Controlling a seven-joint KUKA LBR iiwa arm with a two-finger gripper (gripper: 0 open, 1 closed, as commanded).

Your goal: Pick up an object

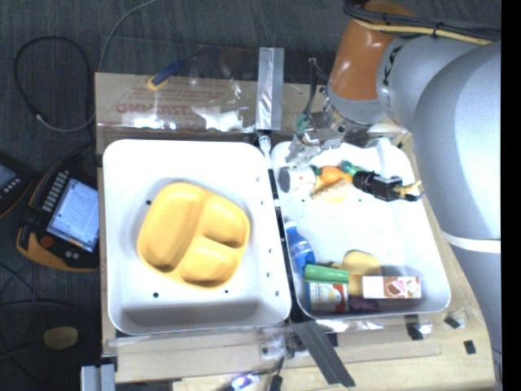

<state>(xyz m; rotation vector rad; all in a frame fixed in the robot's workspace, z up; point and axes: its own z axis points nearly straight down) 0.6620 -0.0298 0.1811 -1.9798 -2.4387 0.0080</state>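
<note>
Near the front rim of the right bin [435, 300] we see a carton [391, 287]; our gripper [308, 147] hangs at the far corner, just beside an orange toy [329, 174].

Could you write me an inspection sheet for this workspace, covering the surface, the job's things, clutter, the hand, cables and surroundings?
Surface: two white bins side by side, left bin and right bin, on a bench.
Job's things: large yellow object alone in the left bin; small orange item, blue bottle, green-capped bottle and small carton in the right bin.
Clutter: clear plastic wrap behind the bins.
Hand: hand over the right bin's far left corner; nothing seen in its grasp.
Cables: black cable on the floor, left.
Surroundings: handheld pendant on dark carpet, left.
</note>
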